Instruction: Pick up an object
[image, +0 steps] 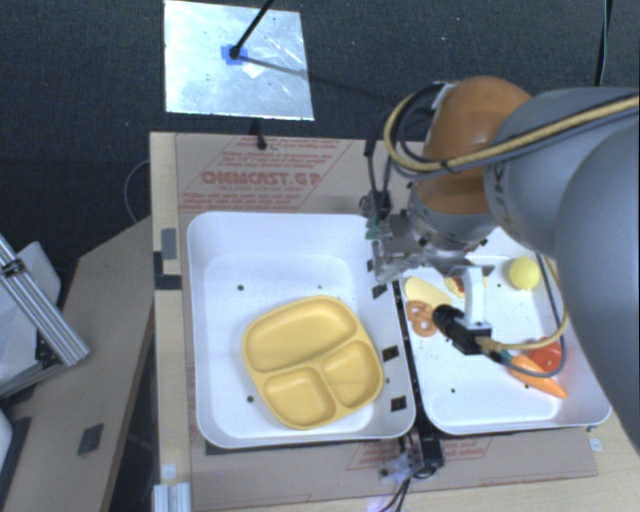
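Dark cloth lies behind the table (105, 300), which carries a printed cardboard sheet (270, 170) with two white bins on it. The left bin (215, 250) holds a yellow divided plate (312, 358), lying flat near its front, well apart from the robot.

Across the shared rim, the hand (440, 262) sits low over the back left corner of the right bin (480, 412). From above the wrist hides it, so I cannot tell how far open the hand is, and nothing can be seen in its hold. Just in front of it lie a pale yellow piece (424, 290) and an orange ring (420, 320), touching or nearly so. Farther right are a yellow ball (522, 272) by the back wall and a carrot (541, 383) beside a red piece (548, 358) toward the front.

By my reading the pick is not yet done: every object rests on a bin floor, and the lift is left. The nearest candidates are the yellow piece and the ring.

The arm (570, 170) reaches in from the right, its orange band (470, 120) above the wrist, which points steeply downward.
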